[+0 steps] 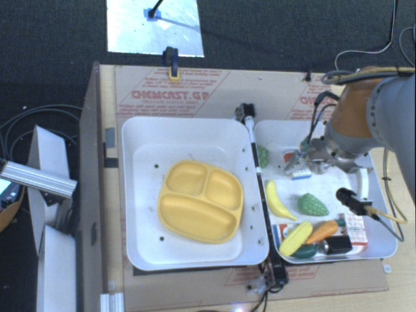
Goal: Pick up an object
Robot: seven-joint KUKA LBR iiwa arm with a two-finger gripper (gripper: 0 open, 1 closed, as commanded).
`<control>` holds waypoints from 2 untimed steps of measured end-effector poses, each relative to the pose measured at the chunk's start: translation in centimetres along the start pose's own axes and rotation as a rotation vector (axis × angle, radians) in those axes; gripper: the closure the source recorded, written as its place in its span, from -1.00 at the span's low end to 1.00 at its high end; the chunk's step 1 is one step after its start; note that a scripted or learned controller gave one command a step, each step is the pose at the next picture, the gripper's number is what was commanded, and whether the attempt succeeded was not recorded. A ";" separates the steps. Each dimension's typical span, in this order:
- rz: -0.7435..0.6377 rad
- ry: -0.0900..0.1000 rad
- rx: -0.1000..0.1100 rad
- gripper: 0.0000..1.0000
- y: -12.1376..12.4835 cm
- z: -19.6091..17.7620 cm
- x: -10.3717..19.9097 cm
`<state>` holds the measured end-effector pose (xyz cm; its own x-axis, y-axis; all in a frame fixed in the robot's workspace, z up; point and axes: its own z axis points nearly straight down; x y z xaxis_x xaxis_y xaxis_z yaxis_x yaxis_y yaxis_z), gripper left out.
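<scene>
Nearest you, along the front rim of the right bin (390, 247), a clutter of toy food lies packed together: a corn cob (294, 238), a carrot (323, 231), a dark block (338, 244) and a small printed carton (355, 229). The corn runs on a diagonal, its tip pointing toward the bin's far right; the carrot lies beside it on much the same line.

Further in, you see a banana (278, 201) just beside the divider, its long axis running near to far with a slight curve, and a green leafy piece (312, 204) a little to its right. Judged by their look, these are light, hard plastic pieces, stiff and somewhat slick. The banana stands clear of its neighbours and looks the easiest pick; you would do best to close across its narrow middle, at right angles to its length.

On your left, the other bin (140, 174) holds a yellow divided tray (201, 201), wide and flat, likely awkward for two fingers.

Beyond the banana, the gripper (303, 164) hangs low over the far half of the right bin, above a small blue and white item (300, 173) and near a red piece (288, 156). Whether it is spread or closed, or has anything, cannot be told from this angle. A green object (262, 155) sits by the divider.

Farthest off, the counter (195, 90) shows printed board.
</scene>
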<state>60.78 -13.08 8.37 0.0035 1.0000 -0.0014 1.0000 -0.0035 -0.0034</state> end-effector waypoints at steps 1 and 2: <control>-0.010 0.001 -0.009 -1.00 4.0 -0.2 2.5; -0.010 0.002 -0.010 1.00 3.9 -1.3 2.4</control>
